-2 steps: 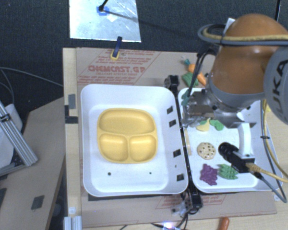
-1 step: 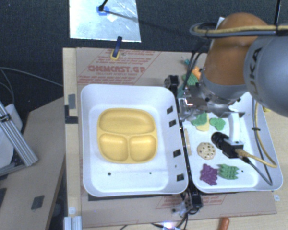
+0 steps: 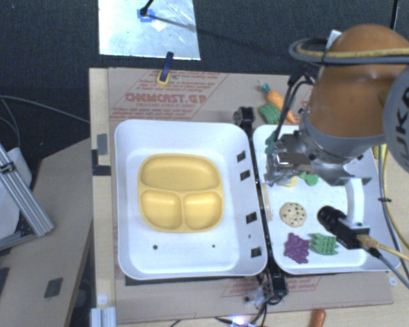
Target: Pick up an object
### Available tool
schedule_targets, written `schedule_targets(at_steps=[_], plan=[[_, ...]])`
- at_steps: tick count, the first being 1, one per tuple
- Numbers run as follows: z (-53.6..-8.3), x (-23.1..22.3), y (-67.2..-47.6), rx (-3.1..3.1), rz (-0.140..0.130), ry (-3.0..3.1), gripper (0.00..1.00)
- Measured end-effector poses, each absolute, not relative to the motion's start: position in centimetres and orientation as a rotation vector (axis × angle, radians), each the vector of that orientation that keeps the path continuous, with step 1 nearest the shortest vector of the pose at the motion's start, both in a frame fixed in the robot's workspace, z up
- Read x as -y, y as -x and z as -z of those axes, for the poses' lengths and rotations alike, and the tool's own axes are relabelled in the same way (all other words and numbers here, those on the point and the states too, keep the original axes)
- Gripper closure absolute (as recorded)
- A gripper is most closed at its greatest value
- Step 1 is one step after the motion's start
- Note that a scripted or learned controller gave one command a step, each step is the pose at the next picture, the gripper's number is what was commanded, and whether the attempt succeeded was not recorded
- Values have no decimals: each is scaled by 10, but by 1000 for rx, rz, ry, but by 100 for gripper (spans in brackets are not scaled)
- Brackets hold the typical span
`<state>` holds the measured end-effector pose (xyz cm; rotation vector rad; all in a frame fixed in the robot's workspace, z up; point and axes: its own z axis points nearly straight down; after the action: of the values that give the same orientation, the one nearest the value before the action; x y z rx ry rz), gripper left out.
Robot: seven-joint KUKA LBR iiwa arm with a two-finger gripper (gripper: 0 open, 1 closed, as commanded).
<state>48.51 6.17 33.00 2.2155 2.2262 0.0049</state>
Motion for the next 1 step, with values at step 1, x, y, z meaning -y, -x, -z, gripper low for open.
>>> schedule_targets(at_steps=[1], plan=[[-358, -75, -487, -2227, -5, -2213, 100]])
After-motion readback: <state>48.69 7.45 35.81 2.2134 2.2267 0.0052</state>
